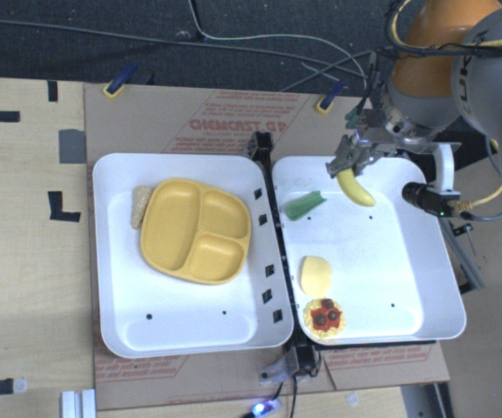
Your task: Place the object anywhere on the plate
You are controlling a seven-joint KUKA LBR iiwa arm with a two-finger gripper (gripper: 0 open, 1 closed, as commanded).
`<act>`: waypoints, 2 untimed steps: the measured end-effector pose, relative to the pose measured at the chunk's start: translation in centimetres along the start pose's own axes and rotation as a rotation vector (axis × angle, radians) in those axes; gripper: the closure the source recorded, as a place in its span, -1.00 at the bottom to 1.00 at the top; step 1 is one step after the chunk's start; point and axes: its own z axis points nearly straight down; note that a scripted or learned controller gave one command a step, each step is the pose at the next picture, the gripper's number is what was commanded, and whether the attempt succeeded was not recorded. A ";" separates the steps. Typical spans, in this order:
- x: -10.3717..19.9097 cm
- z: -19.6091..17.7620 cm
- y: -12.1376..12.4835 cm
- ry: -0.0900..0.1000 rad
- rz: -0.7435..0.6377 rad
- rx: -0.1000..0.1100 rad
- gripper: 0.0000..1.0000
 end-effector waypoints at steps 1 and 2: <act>5.7 1.7 0.6 -0.001 0.000 0.002 1.00; 11.1 1.2 1.1 0.000 0.000 0.001 1.00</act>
